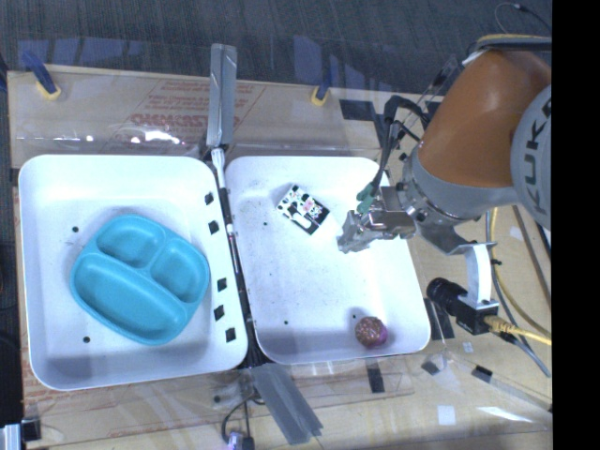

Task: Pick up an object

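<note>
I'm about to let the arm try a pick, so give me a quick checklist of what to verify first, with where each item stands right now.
1. Target in the right bin: ok, a black-and-white patterned card and a small reddish ball lie there.
2. Targets apart from each other: ok, card near the far side, ball at the near wall.
3. Claw over the right bin: ok, beside the card.
4. Claw free of any load: cannot tell.
5. Left bin contents out of the way: ok, the blue divided tray sits there alone.

Robotics lab: industrial arm (487, 129), taped bench (122, 111) (cables trailing), white bins (37, 345).
</note>
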Available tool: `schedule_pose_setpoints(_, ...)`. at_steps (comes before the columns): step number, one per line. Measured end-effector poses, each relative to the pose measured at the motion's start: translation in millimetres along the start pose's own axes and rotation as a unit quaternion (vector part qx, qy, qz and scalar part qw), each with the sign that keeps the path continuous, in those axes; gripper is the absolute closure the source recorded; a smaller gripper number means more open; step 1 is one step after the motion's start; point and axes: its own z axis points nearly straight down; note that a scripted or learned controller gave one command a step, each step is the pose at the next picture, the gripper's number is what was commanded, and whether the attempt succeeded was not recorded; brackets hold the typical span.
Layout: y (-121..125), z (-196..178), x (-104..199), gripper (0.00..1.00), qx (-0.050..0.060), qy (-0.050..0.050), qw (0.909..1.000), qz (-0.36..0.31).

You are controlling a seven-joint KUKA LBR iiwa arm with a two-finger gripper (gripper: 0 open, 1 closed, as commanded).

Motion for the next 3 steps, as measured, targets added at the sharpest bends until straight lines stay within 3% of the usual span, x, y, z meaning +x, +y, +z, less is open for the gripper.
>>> schedule_pose_setpoints(1,41.3,84.9,-41.0,1.0,0.002,0.0,1.0,0.0)
schedule_pose_setpoints(2,4.8,226.3,-104.3,1.0,0.002,0.001,1.0,-0.001)
schedule_pose_setpoints(3,16.5,16.3,-53.2,1.0,0.0,0.0,1.0,-0.002)
